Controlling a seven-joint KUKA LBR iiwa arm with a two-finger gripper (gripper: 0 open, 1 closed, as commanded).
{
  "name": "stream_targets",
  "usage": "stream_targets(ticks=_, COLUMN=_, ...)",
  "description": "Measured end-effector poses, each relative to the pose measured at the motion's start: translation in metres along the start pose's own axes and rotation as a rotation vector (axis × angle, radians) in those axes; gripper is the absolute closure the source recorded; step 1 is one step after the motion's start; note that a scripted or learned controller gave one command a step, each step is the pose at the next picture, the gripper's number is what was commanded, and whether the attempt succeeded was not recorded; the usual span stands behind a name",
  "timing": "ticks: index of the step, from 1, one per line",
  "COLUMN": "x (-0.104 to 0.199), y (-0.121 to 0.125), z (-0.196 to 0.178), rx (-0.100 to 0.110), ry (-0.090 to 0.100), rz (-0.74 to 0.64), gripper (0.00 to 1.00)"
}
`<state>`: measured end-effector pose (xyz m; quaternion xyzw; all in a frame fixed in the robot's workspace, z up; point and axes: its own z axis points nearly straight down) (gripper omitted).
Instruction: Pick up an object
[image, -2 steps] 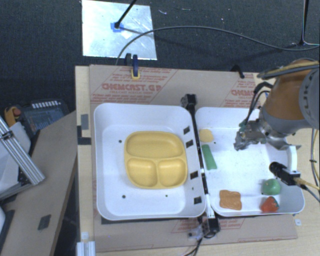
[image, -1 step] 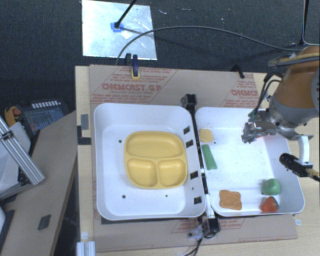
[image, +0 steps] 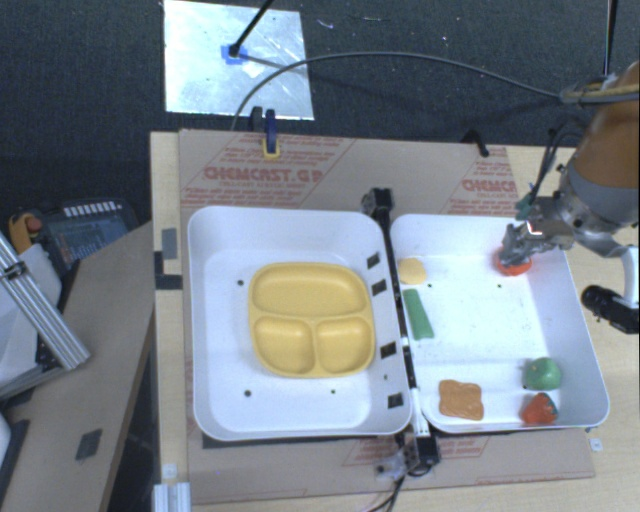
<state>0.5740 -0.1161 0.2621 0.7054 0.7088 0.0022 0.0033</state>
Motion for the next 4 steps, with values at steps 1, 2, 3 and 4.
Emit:
stream_targets(ticks=1, x=0.054, y=-0.001, z=0.016, rx=0.006, ry=0.003, rz=-0.004, gripper=1.00)
stream_targets(ticks=2, x=0.106, y=0.000, z=0.010, rx=0.005, ry=0.003, rz=-0.005, gripper=1.00)
stream_targets(ticks=3, x=0.150, y=-0.007, z=0.013, rx=0.007, ry=0.003, rz=-0.004, gripper=1.00)
stream_targets(ticks=4, x=0.204, y=-0.003, z=0.012, rx=0.005, ry=0.003, rz=-0.005, gripper=1.00)
